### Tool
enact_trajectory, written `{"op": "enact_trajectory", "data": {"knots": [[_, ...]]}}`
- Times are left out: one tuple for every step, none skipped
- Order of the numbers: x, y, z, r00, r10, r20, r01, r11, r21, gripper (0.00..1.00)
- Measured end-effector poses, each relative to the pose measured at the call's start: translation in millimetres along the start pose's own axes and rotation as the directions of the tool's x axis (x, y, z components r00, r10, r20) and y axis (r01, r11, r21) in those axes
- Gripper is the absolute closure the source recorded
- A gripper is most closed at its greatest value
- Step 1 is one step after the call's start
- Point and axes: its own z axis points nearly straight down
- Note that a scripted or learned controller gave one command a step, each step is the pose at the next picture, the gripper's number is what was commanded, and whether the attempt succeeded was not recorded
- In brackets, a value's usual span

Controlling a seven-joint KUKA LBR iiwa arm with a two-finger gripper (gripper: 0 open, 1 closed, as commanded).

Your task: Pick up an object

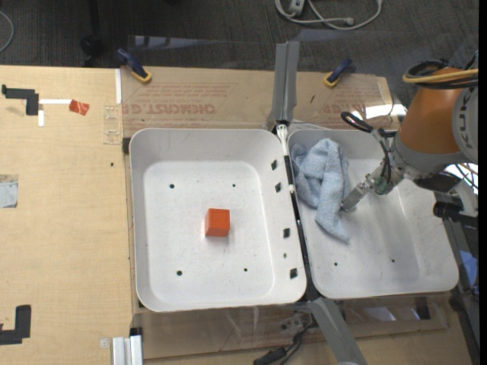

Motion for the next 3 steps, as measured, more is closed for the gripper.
{"op": "enact_trajectory", "data": {"knots": [[-1,0,-10,1.0,0.003,0.001,-0.003,1.0,-0.002,1.0],[-64,32,-82,0.994,-0.112,0.004,0.112,0.994,-0.003,1.0],[-82,2,-20,0.957,-0.292,0.002,0.292,0.957,0.0,1.0]]}}
